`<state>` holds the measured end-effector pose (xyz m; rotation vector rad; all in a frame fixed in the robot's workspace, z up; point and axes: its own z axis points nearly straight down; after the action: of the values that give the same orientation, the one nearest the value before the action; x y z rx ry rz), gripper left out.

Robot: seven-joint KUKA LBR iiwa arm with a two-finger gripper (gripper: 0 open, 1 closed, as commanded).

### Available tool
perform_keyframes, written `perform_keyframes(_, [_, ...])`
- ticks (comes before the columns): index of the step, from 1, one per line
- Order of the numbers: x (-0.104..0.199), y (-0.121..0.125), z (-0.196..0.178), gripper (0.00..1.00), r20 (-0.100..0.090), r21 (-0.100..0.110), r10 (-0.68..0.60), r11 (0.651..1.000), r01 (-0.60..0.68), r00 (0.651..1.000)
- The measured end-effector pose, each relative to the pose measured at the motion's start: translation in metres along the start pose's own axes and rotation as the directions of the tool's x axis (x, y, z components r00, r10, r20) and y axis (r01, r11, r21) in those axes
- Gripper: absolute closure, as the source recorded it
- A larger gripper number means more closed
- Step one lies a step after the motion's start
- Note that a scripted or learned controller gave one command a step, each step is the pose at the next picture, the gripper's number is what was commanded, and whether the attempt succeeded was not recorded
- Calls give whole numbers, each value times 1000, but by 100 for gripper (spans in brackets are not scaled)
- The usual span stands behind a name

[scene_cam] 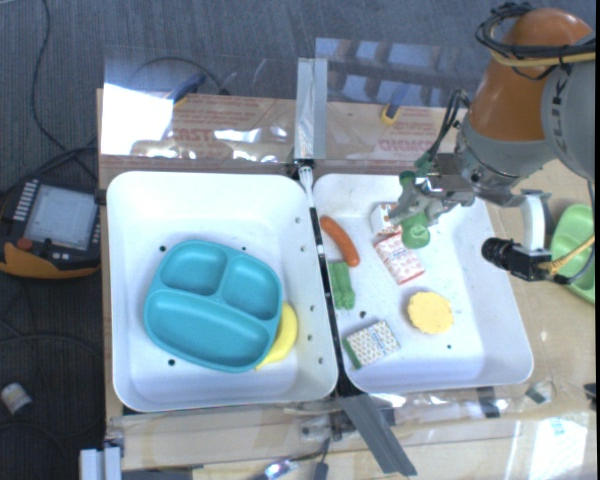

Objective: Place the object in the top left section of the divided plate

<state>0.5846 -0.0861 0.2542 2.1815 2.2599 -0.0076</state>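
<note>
A teal divided plate (213,303) lies in the left bin (140,218), with its two small sections toward the back. My gripper (417,216) hangs low over the back of the right bin (480,348). A small round green object (416,235) sits right at its tip, touching or just under it, and I cannot tell whether it is held. Directly below that lies a red and white packet (399,258).
A yellow banana-like piece (284,336) pokes out from under the plate's right edge. The right bin also holds an orange sausage (340,241), a green piece (342,287), a yellow disc (430,312) and a green and white box (372,342). The divider wall (318,268) separates the bins.
</note>
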Motion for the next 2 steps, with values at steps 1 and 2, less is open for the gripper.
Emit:
perform_keyframes(1, [0, 0, -8, 100, 2, 2, -1, 1000, 1, 1000])
perform_keyframes(2, [-12, 0, 20, 100, 0, 1, 21, 1000, -21, 1000])
